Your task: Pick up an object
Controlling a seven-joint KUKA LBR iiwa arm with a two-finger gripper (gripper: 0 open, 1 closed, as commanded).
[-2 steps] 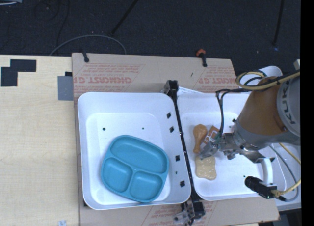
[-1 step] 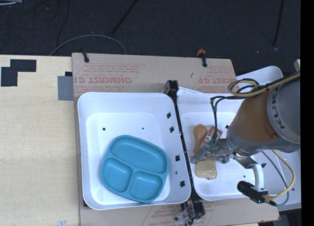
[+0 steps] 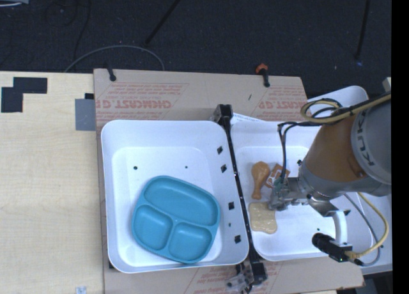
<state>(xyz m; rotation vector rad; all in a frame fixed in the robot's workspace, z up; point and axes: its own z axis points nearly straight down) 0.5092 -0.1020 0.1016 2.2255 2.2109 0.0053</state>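
In the camera view, you are looking at the tool (image 3: pixel 279 197) hanging low inside the right bin (image 3: pixel 300 248), just beside three small things bunched near the divider. The drumstick-shaped toy (image 3: pixel 259 177) is lying immediately to the tool's left and slightly farther back, its long axis running roughly front to back, knob end away from you. A small brown packet (image 3: pixel 277 174) is sitting touching or just behind the tool, and a pale flat piece (image 3: pixel 262 218) is lying in front of it. Whether the tool is clenched or released, you cannot tell; the wrist and cables are covering it. The blue divided plate (image 3: pixel 175 218) is resting in the left bin (image 3: pixel 160 136).
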